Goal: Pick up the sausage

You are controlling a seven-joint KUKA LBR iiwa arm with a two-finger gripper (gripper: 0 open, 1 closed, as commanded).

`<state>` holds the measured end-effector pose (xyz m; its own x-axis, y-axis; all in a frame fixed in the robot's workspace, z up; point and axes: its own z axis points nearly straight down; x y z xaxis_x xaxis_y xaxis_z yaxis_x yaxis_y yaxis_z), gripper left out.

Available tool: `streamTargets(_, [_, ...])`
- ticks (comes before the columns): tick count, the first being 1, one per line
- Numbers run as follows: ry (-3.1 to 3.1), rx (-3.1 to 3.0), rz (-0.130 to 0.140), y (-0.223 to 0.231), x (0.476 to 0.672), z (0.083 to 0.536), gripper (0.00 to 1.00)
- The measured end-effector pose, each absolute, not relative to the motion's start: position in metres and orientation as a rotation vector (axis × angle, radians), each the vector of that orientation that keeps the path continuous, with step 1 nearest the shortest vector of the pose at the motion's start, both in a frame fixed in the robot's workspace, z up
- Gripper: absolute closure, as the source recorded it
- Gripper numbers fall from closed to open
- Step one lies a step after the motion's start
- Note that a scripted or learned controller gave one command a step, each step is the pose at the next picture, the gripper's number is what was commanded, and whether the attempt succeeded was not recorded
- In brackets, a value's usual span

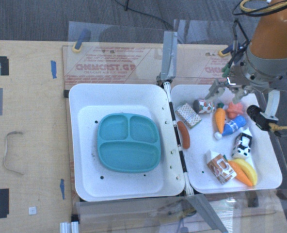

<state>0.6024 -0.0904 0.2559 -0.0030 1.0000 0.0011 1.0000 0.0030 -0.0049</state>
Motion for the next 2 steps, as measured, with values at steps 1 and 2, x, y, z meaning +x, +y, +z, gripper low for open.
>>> streamTargets(1, [-2.435, -1.978, 0.004, -0.047, 0.564, 0.182, 0.0])
streamTargets(2, [-2.407, -2.01, 0.005, -0.017, 0.525, 0.182, 0.0])
